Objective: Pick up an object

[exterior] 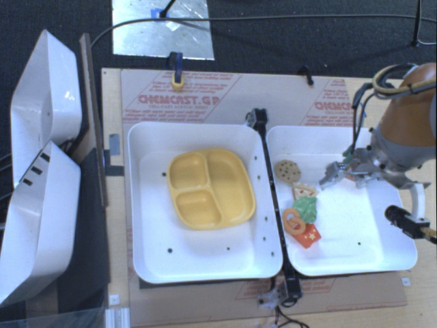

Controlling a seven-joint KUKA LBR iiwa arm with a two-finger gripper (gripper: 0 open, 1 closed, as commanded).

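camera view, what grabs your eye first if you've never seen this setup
The yellow divided plate in the middle of the left bin stands out most. Next, a small cluster of toy food along the right bin's left side, with the grey and orange arm reaching in from the right above it.
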